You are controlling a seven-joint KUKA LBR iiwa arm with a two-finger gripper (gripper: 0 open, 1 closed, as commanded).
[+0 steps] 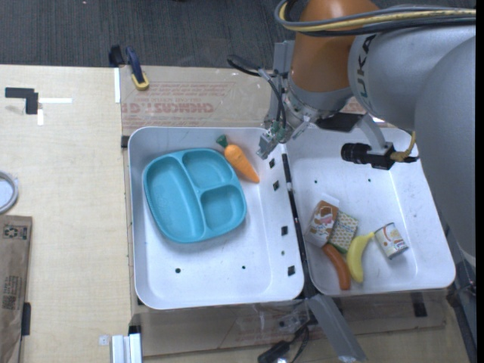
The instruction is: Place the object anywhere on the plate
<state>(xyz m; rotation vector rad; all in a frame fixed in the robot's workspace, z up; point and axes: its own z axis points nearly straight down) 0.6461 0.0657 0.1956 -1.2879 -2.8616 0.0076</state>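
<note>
Pale wooden counter (60, 203) carries two shallow white bins side by side; dark floor beyond its far edge. Flattened brown cardboard (189, 97) with red print lies at the far edge behind the left bin.

Left bin (204, 286): blue divided plate (195, 195), three compartments, sits toward the bin's far left part, rotated at a slant to the bin walls. Toy carrot (241, 162), orange with a small green top, lies on the bin floor just beside the plate's far right rim, tip pointing toward the wall shared by the bins. Carrot is outside the plate; whether it touches the rim cannot be told.

Right bin (412, 274): cluster near its near edge. Small printed packet (333, 225), a yellow banana (358, 255), a reddish sausage-shaped item (337, 266) partly under the banana, and a small can (391, 241) lying on its side just right of the banana.

Arm (408, 59) reaches in from the right, orange band over the far edge of the bins. Fingers (268, 144) hang over the far end of the divider between the bins, just right of the carrot and apart from it. Nothing seen between them; whether they are open or closed cannot be told from this angle.

Blue-and-yellow clamp (134, 68) at the cardboard's far left corner. Roll of tape (4, 193) at the counter's left edge.
</note>
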